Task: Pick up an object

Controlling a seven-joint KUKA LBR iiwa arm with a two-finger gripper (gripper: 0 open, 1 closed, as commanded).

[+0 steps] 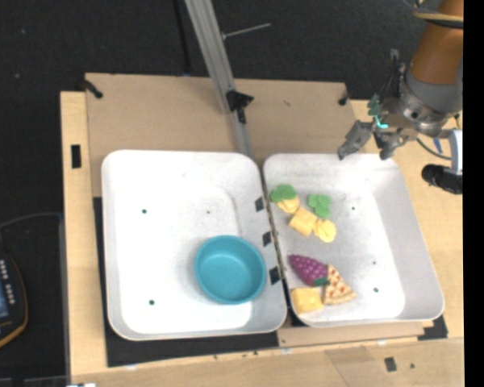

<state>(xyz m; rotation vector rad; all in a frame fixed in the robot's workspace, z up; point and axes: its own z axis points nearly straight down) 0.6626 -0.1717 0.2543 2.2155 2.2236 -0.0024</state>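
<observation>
While angled downward (fingers spread), the end effector point(366, 144) hovers over right bin point(403, 208).

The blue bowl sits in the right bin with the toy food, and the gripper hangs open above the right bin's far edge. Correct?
Not quite. The camera view shows the blue bowl in the left bin, apart from the toy food in the right bin. The gripper part is right.

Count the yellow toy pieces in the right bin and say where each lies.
3, perhaps more hidden underneath. One yellow block mid-bin, a rounder yellow piece touching its right side, and a yellow cheese wedge by the near rim, beside the pizza slice.
</observation>
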